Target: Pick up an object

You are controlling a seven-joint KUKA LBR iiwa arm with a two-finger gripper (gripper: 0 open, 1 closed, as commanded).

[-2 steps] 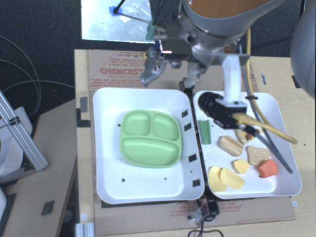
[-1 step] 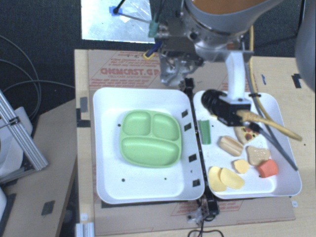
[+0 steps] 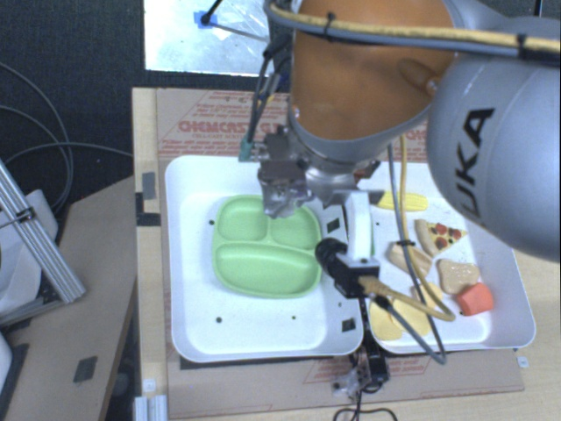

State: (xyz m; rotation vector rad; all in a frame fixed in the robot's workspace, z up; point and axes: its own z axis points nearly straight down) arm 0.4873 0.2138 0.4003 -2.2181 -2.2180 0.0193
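A green divided plate (image 3: 263, 253) lies in the left white bin (image 3: 197, 261). My gripper (image 3: 282, 202) hangs low over the plate's far edge, near the divider between its two upper compartments. The wrist hides the fingertips. In the right bin (image 3: 513, 310) lie a yellow corn-like piece (image 3: 405, 203), a pizza slice (image 3: 441, 234), a tan cookie-like piece (image 3: 458, 274), an orange block (image 3: 476, 300) and a yellow piece (image 3: 386, 323) at the front.
The big grey and orange arm covers the upper right of the scene and part of the right bin. Cables and a black fitting (image 3: 337, 261) hang over the wall between the bins. An aluminium frame (image 3: 35, 244) stands at left.
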